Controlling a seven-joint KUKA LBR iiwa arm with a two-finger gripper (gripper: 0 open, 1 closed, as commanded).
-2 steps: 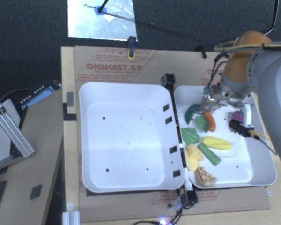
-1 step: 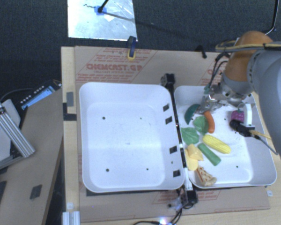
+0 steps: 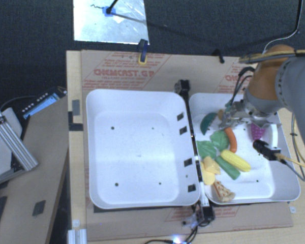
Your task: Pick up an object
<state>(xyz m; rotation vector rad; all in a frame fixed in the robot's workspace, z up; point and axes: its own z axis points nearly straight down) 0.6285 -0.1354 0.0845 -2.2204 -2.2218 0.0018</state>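
The arm [image 3: 290, 80] bends down into the right bin [image 3: 284, 187]; gripper [image 3: 227, 116] above the carrot [image 3: 231, 139]; finger spread cannot be told.

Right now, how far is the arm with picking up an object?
Done: the arm has reached over the right white bin, and its claw is low beside the dark green leaf-shaped toy. In hand: nothing visibly gripped. Left: grasping and lifting; the orange carrot toy and yellow corn cob toy lie in the bin.
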